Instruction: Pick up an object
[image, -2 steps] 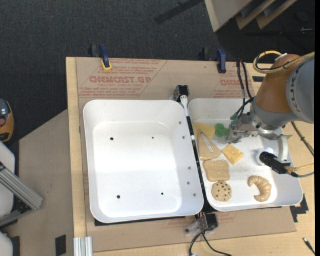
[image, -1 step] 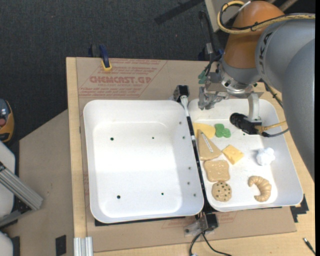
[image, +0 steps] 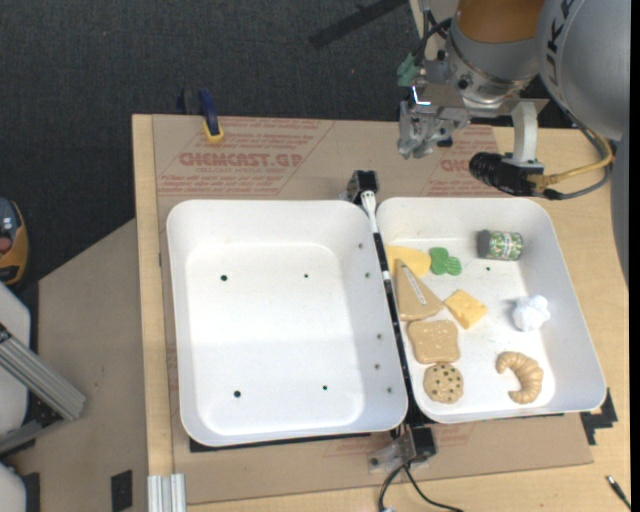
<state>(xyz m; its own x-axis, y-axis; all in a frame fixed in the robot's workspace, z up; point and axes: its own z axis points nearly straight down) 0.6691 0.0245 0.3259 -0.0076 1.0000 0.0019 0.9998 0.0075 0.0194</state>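
Brown board (image: 300, 150) printed "CHEMCAST GP" in red, under 2 white bins. In the right bin (image: 570, 310), near its front right corner: a croissant (image: 522, 375), curved, long axis running front to back. Around it: cookie (image: 443, 382), toast (image: 434, 340), cheese cube (image: 465, 308), green can (image: 500, 244) on its side. Above the bin's far edge: gripper (image: 428, 138), holding nothing; finger spread unclear.

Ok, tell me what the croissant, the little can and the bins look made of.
Croissant: likely moulded plastic toy food; even tan, smooth ridges. Can: looks like metal or plastic with a green printed label, grey end; too small to settle. Bins: thin formed white plastic, slightly glossy, with rounded corners and a raised rim.
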